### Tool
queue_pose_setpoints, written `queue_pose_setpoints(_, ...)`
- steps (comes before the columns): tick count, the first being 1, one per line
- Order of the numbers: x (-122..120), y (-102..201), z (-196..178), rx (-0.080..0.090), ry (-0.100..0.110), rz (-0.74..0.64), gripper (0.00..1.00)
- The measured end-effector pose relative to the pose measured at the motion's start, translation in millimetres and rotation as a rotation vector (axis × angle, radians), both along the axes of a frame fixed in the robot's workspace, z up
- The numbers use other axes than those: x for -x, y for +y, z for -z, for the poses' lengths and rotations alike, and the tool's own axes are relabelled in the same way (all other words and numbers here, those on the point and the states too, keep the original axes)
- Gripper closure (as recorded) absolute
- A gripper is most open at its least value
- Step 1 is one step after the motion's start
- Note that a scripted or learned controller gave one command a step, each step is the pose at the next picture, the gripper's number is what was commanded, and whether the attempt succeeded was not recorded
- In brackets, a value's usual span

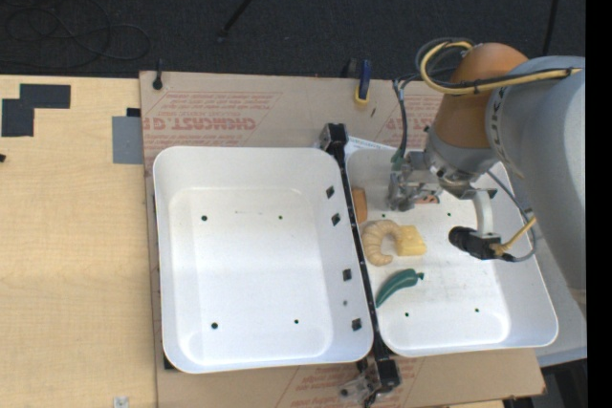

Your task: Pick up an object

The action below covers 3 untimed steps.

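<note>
Roughly: gripper [411,191] hangs in the right bin [521,325], near its back-left part; can't tell if it's open or shut. Croissant [380,240] and yellow block [411,242] lie just front-left of it, touching each other. Green piece [397,285] further front, long axis diagonal.

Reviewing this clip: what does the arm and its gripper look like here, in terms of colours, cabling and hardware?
The arm is bulky, smooth light grey, with a rounded orange band above the wrist. A yellow and black cable loop arcs over the orange part, and thinner dark cables run down the wrist. The gripper is a small assembly of grey metal and dark parts.
</note>
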<state>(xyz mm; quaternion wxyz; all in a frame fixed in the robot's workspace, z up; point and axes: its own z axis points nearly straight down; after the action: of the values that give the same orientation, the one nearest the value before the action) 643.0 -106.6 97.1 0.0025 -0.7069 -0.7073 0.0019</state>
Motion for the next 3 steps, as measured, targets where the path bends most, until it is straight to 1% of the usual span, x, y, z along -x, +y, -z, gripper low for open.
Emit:
queue_pose_setpoints(1, -2, 88, -108, -0.002, -0.012, -0.007, 1.00)
queue_pose_setpoints(2, 0, 186, -89, -0.002, -0.003, -0.008, 1.00)
queue_pose_setpoints(3, -2, 243, -237, -0.004, -0.021, -0.006, 1.00)
